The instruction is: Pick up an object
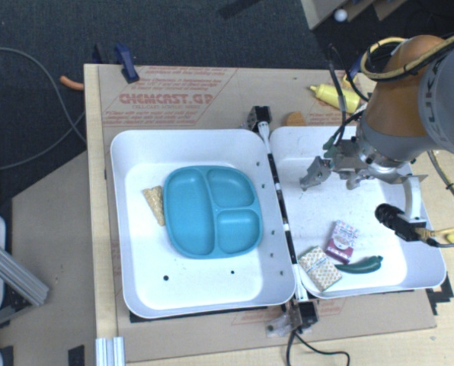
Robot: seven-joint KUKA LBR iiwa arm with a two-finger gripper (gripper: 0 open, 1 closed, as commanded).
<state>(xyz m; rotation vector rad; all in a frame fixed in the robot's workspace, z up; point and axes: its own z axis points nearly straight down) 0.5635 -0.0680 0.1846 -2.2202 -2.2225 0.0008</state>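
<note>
— Cardboard-topped bench, two shallow white bins. What's in the right-hand bin?

— A small pink-and-white wrapped packet near its front edge, beside a checkered pouch and a green pepper-shaped toy.

— And the gripper?

— Hovering over the back left of that bin, well apart from the packet, nothing between its fingers; whether they're parted, I cannot tell.

— How would the packet handle?

— Probably light, crinkly, slightly slippery. I'd pinch it across its narrow sides.
</note>
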